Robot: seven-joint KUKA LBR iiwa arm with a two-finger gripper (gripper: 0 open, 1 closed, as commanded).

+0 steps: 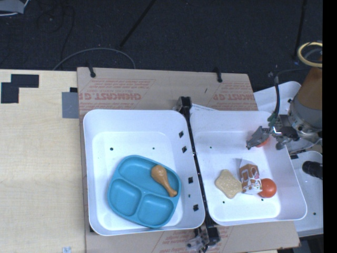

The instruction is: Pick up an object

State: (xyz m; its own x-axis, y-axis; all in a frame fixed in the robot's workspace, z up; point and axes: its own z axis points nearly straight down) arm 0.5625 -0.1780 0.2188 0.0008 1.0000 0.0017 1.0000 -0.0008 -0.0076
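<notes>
Pincer: the pincer [267, 136] hovers over the right bin [221, 215] near its 1 o'clock corner, on the grey arm [310, 107] that reaches in from 3 o'clock. Its dark fingers look spread apart with nothing between them, though they are small and a little blurred.
Candidates in the right bin: a tan bread-like slice [228, 184], a brown-and-white printed packet [249, 177] and a small red ball-like item [268, 188] lie in a row toward 5 o'clock of the bin, each touching or just beside the next.
Candidates in the left bin: a toy drumstick [164, 179] rests on a blue sectioned plate [126, 196] in the left bin [97, 141], well apart from the pincer.
Likely handling, slice: probably light and flat; judged best taken across its narrower width, from the 9 o'clock side where no neighbour crowds it.
Likely handling, packet: seems light and crushable, perhaps slick; squeezed between two neighbours, so fingers would have little room.
Likely handling, red item: round and smooth, so it may roll or squirt out; a centred grip across its middle looks necessary.
Likely handling, drumstick: appears rigid plastic; the thin shank toward 5 o'clock offers a natural hold.
Nearest choice: the cluster at 6 o'clock of the pincer.
Table: a pale wooden table [37, 167] extends toward 9 o'clock.
</notes>
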